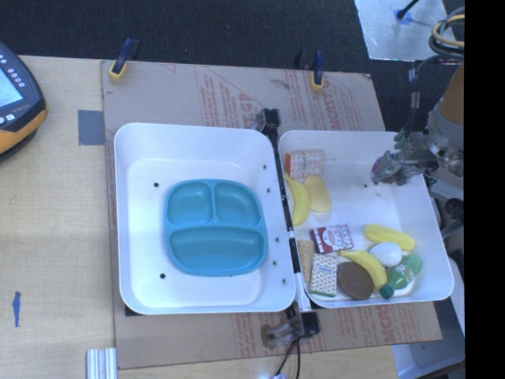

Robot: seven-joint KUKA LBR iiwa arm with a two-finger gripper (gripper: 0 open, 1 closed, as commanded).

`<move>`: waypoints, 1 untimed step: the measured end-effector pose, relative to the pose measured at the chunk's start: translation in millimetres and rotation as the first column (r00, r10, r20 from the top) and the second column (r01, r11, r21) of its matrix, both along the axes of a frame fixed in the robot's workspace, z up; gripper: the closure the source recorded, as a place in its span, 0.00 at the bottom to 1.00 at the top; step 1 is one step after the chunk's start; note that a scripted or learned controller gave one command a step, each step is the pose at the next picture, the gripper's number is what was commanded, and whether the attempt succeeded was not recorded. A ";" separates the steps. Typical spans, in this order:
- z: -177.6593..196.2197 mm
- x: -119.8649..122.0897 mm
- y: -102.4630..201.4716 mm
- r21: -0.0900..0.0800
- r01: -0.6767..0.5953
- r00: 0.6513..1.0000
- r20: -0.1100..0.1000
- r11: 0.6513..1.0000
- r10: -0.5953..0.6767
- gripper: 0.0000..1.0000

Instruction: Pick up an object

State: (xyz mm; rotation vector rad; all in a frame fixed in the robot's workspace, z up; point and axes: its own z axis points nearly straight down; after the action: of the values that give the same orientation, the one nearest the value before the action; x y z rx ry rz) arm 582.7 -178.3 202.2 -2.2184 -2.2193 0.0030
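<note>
Gripper [392,166] hangs over the right bin's [410,212] upper right corner, nothing seen between its fingers; open or closed I cannot tell. Toy foods, including a banana [368,263] and corn cob [389,236], crowd that bin's near end. Left bin [134,212] holds a blue divided plate [215,227]. Both sit on cardboard [237,93] atop the wooden bench [47,235]; dark floor [197,10] beyond.

A blue divided plate [215,227] sat in the left bin [142,144]. Cardboard sheeting [221,93] lay under both bins, held by a yellow clamp [121,60] and a blue clamp [317,69], and a teach pendant [16,97] rested far left.
</note>
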 end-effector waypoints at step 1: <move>51.5 77.6 37.7 -0.003 -0.008 1.000 0.011 1.000 0.008 1.00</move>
State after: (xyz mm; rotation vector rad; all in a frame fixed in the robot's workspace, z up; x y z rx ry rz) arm 660.3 -140.6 253.7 -2.2163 -2.2354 -0.0058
